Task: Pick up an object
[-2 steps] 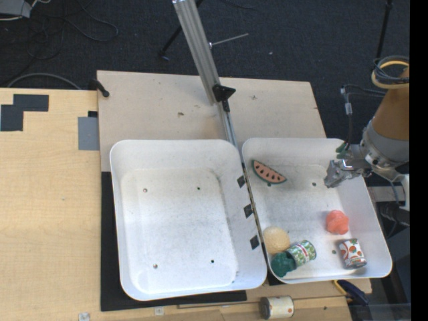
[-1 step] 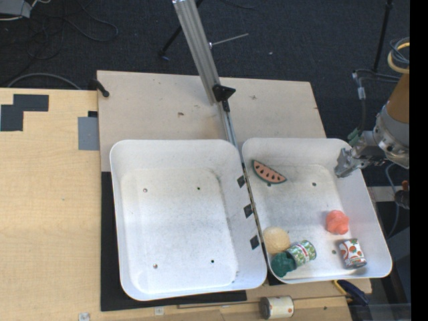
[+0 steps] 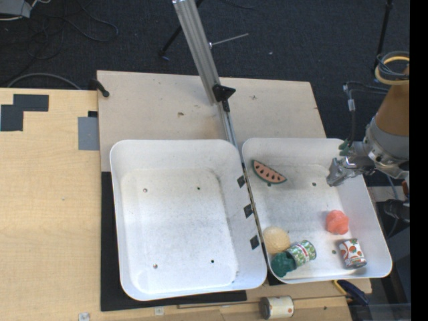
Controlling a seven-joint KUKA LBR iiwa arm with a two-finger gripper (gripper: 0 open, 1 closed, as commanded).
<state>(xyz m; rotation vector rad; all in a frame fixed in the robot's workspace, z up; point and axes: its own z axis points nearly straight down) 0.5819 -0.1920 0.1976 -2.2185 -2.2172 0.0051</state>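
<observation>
The right bin (image 3: pixel 304 156) holds several small things. A watermelon slice (image 3: pixel 269 173) lies near its back left. Toward the front right rests a red-orange lump (image 3: pixel 337 222), and a small can with a red and white label (image 3: pixel 352 253) is in the front right corner. Close to the divider sits a beige round object (image 3: pixel 275 238), with a green-labelled can (image 3: pixel 301 252) and a dark green piece (image 3: pixel 283 264) just in front of it. My gripper (image 3: pixel 337 173) hangs over the bin's right side, above and behind the red-orange lump and apart from every object.
The left bin (image 3: pixel 134 179) stands beside the right one, with black clips along the shared wall (image 3: pixel 246 199). A slanted metal rail (image 3: pixel 200 49) rises behind the bins. On the bench's front edge lies a small cylinder (image 3: pixel 276 306).
</observation>
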